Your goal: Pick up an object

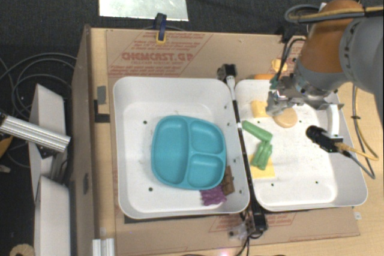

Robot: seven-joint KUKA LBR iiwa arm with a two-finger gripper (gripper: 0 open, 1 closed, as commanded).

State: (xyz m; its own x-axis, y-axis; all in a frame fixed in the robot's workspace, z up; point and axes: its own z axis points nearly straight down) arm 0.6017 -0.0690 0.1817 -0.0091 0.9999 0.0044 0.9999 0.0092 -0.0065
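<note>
The tool hangs low in the right bin, its tip hard to make out — whether it is spread or pinching anything, I cannot tell. Just beside it lie a tan disc and a pale yellow block; green pieces sit nearer the divider — the arm hides the bin's far corner.

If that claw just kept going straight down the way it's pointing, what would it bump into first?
Most likely the tan disc in the right bin: the gripper hangs right at its upper-left edge. A pale yellow block lies just beside it, so from this slanted view it could touch that instead.
</note>
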